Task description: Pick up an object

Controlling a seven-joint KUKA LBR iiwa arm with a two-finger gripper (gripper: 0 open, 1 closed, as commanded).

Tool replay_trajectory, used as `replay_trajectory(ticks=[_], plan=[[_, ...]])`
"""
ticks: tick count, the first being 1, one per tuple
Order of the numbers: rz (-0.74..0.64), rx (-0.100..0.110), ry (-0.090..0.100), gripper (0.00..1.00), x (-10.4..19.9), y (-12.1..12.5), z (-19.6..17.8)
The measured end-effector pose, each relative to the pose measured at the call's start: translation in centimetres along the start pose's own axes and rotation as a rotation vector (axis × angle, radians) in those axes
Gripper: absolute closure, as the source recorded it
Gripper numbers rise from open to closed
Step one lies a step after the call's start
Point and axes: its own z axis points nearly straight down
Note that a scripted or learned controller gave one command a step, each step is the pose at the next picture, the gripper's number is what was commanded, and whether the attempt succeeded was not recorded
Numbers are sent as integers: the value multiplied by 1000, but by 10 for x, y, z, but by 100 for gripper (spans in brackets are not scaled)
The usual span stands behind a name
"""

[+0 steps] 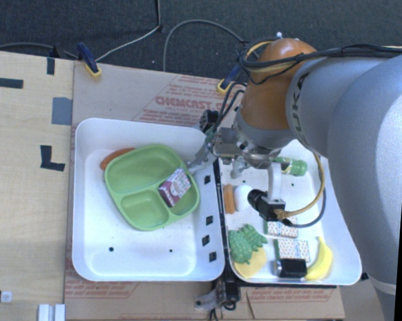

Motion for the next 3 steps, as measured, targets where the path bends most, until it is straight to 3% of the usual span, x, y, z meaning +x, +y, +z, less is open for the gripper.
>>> replay_trajectory(ticks=[2, 3], plan=[[1, -1, -1, 0, -86, 65, 16], [2, 0, -2, 0, -154, 80, 80]])
